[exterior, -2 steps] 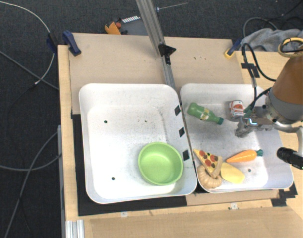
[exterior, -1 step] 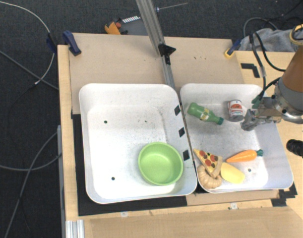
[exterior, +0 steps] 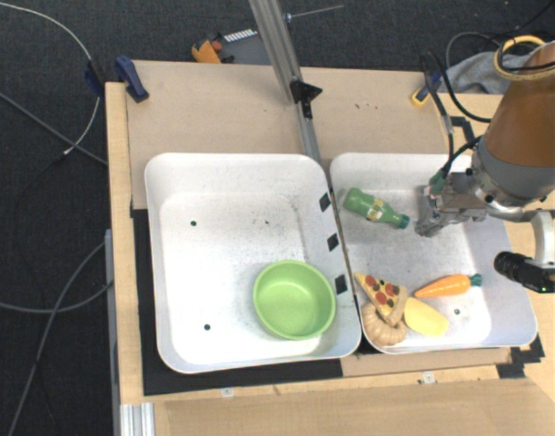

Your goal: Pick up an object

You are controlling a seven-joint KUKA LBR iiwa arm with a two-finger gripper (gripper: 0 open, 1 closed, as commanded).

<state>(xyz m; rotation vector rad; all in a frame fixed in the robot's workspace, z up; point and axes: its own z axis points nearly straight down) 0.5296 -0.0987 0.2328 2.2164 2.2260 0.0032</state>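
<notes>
A small green bottle [exterior: 374, 209] lies on its side near the back left of the right bin [exterior: 386, 173]. My gripper [exterior: 429, 226] hangs just to the right of the bottle's cap end, pointing down over the bin floor, with nothing visibly between its fingers. An orange carrot [exterior: 446, 286] lies toward the front right. Next to the carrot rests a yellow lemon-like piece [exterior: 426, 318]. A pizza slice [exterior: 381, 290] and a tan pastry [exterior: 384, 329] sit at the front left corner of this bin.
A green bowl [exterior: 294, 299] sits in the front right part of the left bin [exterior: 195, 189]. A metal pole [exterior: 275, 34] slants across the back of the bench. Blue clamps [exterior: 130, 77] hold the board's corners.
</notes>
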